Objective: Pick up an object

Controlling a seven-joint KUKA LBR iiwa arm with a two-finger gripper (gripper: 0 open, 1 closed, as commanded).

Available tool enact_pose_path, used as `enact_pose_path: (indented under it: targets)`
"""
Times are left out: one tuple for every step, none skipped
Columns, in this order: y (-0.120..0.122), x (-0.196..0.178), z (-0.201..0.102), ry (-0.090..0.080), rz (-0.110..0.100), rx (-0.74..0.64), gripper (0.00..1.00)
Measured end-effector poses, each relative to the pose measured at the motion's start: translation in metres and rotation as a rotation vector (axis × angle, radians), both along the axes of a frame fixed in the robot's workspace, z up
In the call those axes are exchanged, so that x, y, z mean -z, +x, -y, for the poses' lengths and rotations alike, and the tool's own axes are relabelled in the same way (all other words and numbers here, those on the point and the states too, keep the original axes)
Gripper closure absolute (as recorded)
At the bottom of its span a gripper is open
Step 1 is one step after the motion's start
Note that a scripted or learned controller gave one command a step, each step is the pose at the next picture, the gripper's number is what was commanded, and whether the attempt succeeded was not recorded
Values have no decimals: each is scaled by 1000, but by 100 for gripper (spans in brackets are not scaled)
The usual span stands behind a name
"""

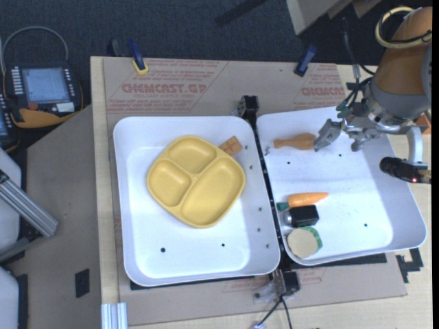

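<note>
yellow plate (pixel 196 180), orange carrot (pixel 308 199), white bins (pixel 137 238), tan drumstick (pixel 295 142)

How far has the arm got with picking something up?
Nothing looks lifted yet: the carrot, the black block and the drumstick-shaped toy all lie in the right bin. In hand: the gripper is at that toy's end. Left: closing on it and raising it.

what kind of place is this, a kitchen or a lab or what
Most likely a robot test lab, not a kitchen: a grey and orange arm reaches over two white bins clamped to a board, the food looks like toys, and a handheld control pendant lies beside the bench.
</note>
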State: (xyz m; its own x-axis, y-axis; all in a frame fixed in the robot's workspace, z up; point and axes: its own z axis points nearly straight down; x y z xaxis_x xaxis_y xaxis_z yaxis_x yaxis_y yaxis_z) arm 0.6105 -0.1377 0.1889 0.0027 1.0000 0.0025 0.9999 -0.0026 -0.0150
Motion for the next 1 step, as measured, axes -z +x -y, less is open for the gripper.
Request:
enact_pose_path:
  targets:
    - [3,-8,0,-2,14,-3,0]
